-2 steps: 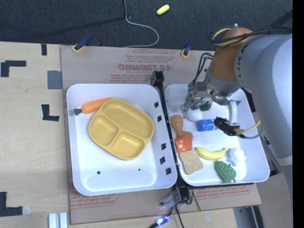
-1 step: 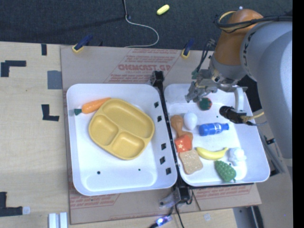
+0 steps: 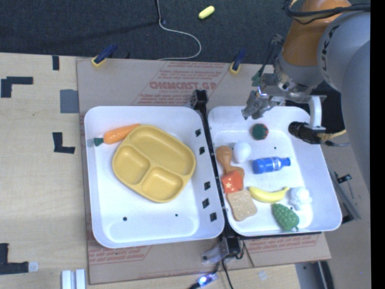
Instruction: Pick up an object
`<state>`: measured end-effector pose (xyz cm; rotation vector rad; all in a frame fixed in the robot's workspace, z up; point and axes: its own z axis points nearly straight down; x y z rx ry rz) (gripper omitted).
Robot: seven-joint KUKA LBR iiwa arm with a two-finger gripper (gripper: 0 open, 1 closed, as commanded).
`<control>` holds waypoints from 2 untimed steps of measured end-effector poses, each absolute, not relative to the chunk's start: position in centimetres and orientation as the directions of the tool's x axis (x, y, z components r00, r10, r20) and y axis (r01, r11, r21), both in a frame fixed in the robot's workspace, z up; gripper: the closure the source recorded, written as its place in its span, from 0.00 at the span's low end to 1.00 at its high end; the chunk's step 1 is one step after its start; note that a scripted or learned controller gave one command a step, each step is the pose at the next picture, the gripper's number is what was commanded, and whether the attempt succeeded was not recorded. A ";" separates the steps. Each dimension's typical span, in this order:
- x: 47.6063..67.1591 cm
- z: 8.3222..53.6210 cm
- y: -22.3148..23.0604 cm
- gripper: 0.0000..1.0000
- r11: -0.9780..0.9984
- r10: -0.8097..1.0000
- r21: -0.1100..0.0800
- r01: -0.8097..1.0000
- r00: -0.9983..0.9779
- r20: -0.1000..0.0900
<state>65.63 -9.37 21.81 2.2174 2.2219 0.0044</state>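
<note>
**Gripper hovering over the right bin's far end**

Toys are lying at the lower right of the frame, nearest the camera: a green bumpy piece, a slice of bread, a banana and a small white object, all sitting in the right bin. Slightly higher, a red block, a blue bottle, a brown piece and a white egg shape are resting mid-bin. In the left bin a yellow divided tray is lying, with a carrot just beside its upper left edge. Farther up, a dark green ball is sitting just below the gripper, which is hanging above it, apart from it. Whether its fingers are spread or closed cannot be told; nothing is showing between them.
</note>
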 end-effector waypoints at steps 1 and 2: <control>63.0 22.1 -7.8 1.00 0.001 1.000 -0.003 1.000 -0.001 -0.001; 63.6 21.4 -7.1 1.00 0.001 1.000 -0.002 1.000 -0.001 -0.001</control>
